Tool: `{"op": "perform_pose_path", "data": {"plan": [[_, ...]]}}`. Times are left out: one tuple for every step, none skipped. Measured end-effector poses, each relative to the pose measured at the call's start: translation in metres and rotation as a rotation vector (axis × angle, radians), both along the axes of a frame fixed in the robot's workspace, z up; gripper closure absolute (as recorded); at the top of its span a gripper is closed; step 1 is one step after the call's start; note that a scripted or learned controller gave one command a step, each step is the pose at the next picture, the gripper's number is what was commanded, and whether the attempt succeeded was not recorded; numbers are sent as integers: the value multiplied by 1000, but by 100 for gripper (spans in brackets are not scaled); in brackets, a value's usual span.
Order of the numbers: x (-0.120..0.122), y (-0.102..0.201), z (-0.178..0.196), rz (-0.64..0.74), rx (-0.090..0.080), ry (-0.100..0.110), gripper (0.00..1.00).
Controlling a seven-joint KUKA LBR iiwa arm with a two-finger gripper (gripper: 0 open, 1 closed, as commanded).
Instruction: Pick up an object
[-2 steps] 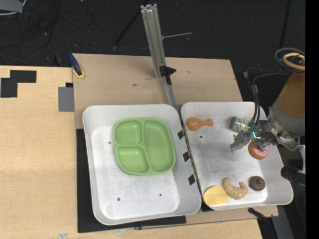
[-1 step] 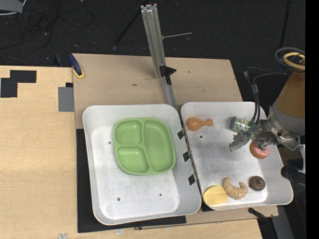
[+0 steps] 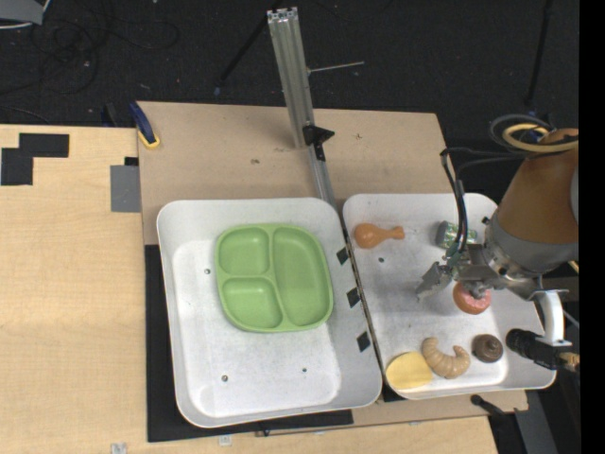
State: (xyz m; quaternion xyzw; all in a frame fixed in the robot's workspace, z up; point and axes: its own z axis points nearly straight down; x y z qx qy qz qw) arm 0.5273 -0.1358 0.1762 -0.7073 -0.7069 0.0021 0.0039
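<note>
The jaws' [image 3: 452, 277] state cannot be determined; they hang low inside the right shallow white bin [image 3: 397, 334], just beside a round red-pink object [image 3: 472, 299]

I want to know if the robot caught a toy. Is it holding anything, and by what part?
It cannot be told. The gripper is low in the right bin by a reddish round toy, but nothing shows between its fingers.

End effector [image 3: 444, 277] low in right bin [image 3: 397, 348], beside red-orange object [image 3: 471, 298]; croissant [image 3: 445, 358], yellow piece [image 3: 408, 372] near front; green tray [image 3: 274, 278] in left bin [image 3: 189, 348].
</note>
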Motion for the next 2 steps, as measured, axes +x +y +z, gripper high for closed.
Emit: {"op": "perform_pose_path", "data": {"plan": [[-8,-5,-61,0,0,2,0],[-5,-5,-83,1,-3,-14,0]]}}
